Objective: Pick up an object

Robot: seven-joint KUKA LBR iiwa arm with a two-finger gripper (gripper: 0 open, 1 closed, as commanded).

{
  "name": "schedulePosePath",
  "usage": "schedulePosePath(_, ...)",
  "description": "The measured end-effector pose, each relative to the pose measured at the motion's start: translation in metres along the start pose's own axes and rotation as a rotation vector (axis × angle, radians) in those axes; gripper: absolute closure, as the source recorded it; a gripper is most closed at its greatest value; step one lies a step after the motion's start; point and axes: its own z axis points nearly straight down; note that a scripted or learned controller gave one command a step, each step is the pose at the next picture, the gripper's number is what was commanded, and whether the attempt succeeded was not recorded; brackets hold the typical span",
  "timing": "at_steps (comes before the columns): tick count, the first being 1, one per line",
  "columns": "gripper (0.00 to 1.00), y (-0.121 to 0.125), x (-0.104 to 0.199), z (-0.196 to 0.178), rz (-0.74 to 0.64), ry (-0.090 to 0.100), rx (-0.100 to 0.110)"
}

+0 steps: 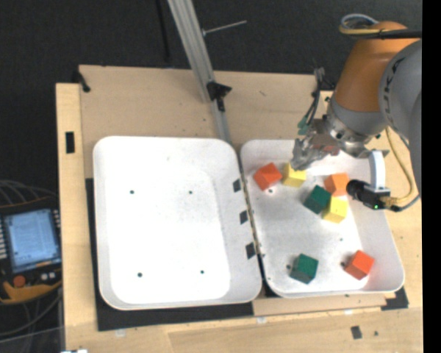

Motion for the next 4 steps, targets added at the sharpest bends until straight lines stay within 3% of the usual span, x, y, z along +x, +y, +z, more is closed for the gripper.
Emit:
schedulePosePath(1, 1.00, 0.000, 0.000, -0.065, -0.001, 0.000, -0.001)
schedulePosePath(4, 1.00, -0.019, 0.167, -0.056, -0.005, 0.002, 0.009)
